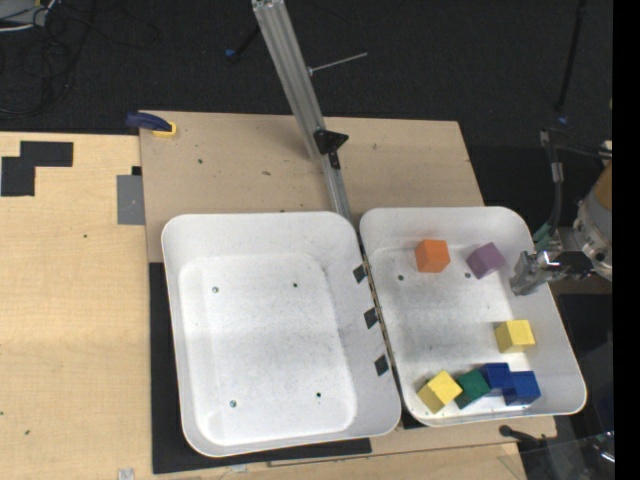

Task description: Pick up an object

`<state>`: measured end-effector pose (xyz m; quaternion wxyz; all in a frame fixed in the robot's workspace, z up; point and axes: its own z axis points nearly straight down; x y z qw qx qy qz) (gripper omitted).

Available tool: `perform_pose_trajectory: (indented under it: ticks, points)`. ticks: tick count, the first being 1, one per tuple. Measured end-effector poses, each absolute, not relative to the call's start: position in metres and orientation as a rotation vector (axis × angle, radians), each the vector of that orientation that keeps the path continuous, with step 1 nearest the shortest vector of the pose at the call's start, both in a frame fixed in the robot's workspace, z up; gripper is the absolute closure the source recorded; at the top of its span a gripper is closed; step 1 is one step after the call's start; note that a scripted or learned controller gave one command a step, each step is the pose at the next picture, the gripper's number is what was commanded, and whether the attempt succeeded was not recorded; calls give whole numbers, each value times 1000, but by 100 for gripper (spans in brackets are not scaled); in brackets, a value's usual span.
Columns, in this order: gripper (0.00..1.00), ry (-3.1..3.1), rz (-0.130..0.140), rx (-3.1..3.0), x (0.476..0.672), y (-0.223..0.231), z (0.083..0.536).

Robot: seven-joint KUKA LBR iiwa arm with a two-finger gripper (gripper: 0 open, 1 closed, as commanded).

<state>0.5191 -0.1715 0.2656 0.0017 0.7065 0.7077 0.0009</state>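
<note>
At the frame's right edge, the gripper (pixel 528 271), its state not discernible, is seen beside the purple block (pixel 486 259); centring over it before descending is advised.

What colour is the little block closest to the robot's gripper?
Purple: the small purple cube, seen in the camera view, beside the gripper.

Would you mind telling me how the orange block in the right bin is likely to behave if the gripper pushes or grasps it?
The orange block looks cube-like with flat faces, so it should slide rather than roll. It seems rigid, probably keeping its shape when squeezed. Standing apart from the purple block, it likely moves alone.
</note>
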Motion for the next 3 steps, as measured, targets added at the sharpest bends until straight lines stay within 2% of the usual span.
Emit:
perform_pose_trajectory:
  ticks: [2, 3]
  points:
    - [100, 2229, -2, 2220, 527, -68, 235]
    - [100, 2228, -1, 2220, 530, -25, 237]
